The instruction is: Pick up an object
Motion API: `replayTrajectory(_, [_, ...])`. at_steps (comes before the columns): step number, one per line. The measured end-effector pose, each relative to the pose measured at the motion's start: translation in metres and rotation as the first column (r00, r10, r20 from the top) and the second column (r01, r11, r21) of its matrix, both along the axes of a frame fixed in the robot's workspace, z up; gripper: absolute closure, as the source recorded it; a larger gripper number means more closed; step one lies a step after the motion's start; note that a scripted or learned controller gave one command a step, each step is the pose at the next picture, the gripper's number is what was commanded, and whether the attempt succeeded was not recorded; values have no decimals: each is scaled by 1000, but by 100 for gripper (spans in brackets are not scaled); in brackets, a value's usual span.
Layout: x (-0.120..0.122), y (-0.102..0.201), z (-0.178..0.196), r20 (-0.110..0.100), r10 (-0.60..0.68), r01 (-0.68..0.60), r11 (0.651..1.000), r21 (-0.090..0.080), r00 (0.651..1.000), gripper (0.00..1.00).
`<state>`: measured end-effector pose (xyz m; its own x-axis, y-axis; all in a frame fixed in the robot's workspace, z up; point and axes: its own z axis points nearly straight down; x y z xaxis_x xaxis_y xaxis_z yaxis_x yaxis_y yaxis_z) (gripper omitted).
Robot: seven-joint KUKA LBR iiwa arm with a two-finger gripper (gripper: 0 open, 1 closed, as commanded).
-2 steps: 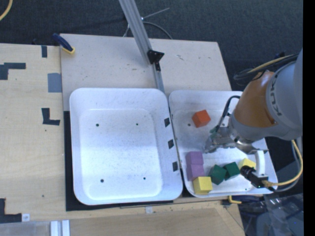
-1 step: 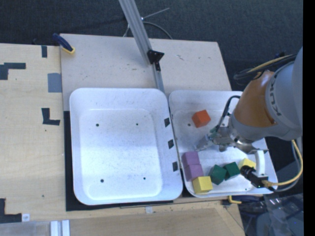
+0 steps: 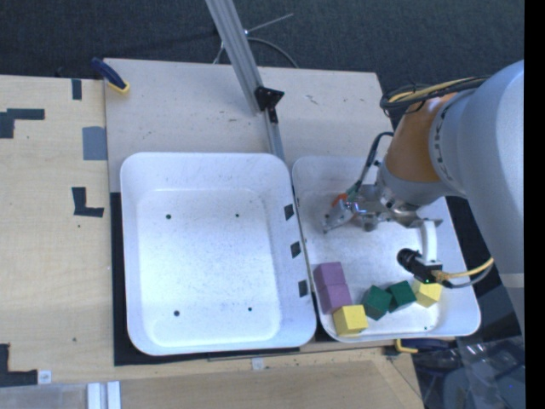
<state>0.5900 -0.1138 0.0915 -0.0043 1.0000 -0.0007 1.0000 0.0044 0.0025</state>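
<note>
My arm (image 3: pixel 460 143) reaches in over the right bin (image 3: pixel 319 177), because every block lies there. The left bin (image 3: pixel 204 254) offers nothing to take. My gripper (image 3: pixel 345 214) hangs low over the right bin's bare middle; how its tips stand I cannot tell. The purple block (image 3: pixel 330 285) sits by the dividing wall, then two green blocks (image 3: pixel 387 298) and two yellow blocks (image 3: pixel 349 319), all crowded into the near corner.

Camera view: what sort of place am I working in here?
Most likely a robotics lab test bench. Two shallow white bins sit side by side on a taped-up bench top, coloured blocks lie in the right bin, and the arm's end effector hangs above them.
</note>
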Motion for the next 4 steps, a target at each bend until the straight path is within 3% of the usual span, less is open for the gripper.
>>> replayTrajectory(1, [-36,15,0,-7,-4,4,1000,1,1000,0])
replayTrajectory(2, [-90,5,8,48,-12,13,1000,-8,999,0])
replayTrajectory(3, [-88,7,18,48,-6,6,1000,-7,999,100])
replayTrajectory(4, [-88,7,17,46,-6,7,1000,-7,999,0])
